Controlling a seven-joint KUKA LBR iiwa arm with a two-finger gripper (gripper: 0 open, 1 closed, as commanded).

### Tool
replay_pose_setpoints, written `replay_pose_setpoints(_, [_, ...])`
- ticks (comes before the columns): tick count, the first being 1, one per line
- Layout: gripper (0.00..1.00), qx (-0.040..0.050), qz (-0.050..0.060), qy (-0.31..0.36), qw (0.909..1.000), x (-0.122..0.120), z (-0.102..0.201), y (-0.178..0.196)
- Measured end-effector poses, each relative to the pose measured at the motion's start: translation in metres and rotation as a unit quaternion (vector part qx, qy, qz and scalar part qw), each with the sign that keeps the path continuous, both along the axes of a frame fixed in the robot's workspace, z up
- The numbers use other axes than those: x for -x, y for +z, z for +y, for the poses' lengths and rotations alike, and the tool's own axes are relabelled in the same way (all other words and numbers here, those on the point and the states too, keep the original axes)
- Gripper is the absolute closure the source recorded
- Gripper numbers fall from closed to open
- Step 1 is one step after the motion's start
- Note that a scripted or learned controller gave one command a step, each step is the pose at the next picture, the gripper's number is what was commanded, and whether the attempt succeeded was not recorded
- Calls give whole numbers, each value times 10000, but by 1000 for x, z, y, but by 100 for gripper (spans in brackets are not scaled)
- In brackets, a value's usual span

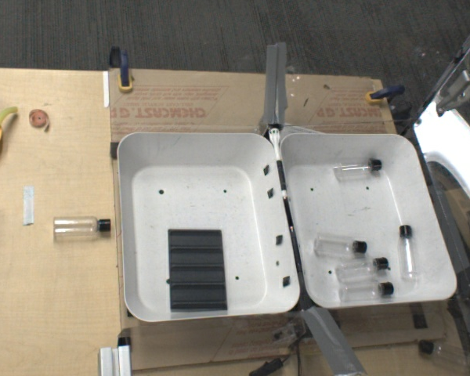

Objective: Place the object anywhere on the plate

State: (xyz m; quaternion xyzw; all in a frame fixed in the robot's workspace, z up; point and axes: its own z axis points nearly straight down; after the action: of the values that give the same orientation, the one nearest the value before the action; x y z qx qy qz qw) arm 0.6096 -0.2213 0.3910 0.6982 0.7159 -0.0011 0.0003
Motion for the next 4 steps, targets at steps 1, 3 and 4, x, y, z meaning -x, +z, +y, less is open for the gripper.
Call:
replay_pose_setpoints(1, [0, -3, 5, 120, 9999, -43, 138, -13])
replay_pose_setpoints(3, [0, 1, 3, -831, 9965, -50, -1, 49])
replay_pose_setpoints(4, [0, -1, 18, -1923, 9813, -50, 53, 49])
